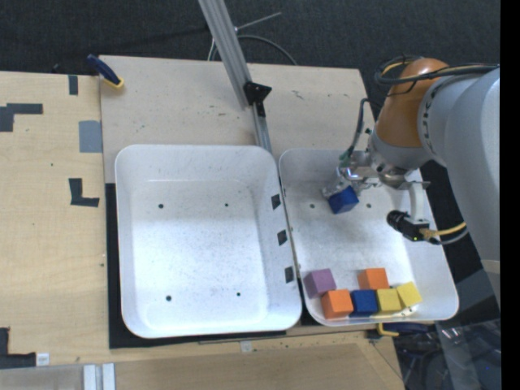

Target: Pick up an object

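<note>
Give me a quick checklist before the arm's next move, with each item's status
1. Gripper over the right bin: ok.
2. Blue cube right at the gripper: ok.
3. Cube actually gripped: cannot tell, the wrist hides the contact.
4. Cube off the bin floor: cannot tell from this angle.
5. Other blocks clustered at the bin's near edge, away from the gripper: ok.
6. Yellow cable beside the wrist, apart from the cube: ok.

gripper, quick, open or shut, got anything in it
gripper: over the right bin, shut on the blue block, which hangs at its tip.
</note>
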Available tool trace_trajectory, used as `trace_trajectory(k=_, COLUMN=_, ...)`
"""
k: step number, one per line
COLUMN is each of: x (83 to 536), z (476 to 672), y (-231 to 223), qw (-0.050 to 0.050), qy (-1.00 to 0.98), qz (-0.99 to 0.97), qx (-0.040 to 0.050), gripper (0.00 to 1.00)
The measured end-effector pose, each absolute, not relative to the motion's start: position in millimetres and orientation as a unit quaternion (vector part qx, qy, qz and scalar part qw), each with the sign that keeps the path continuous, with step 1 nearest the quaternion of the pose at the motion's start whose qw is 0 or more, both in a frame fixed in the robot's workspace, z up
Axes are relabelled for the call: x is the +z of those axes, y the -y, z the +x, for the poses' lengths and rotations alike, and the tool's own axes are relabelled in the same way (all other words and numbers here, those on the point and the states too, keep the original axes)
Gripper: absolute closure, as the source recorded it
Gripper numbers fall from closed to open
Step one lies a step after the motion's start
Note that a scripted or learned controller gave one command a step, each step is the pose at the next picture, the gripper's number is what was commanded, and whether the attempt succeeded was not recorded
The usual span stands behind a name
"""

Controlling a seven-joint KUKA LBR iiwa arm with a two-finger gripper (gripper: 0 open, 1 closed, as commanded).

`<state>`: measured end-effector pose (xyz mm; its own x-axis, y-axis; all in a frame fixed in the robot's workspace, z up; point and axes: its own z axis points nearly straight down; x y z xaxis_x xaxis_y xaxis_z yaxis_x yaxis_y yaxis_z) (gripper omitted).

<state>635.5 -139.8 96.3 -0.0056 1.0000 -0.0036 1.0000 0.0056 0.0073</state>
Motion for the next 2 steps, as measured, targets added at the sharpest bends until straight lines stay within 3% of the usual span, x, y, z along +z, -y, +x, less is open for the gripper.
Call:
trace_trajectory(k=1, x=197.2, z=656.7, y=47.3, qw=0.002, qy=-0.711, qz=0.704, qx=0.0035, gripper=1.0)
trace_trajectory(k=2, x=191.2, z=662.6, y=-35.2, qw=-0.002, qy=-0.71, qz=0.704, qx=0.0003, gripper=1.0)
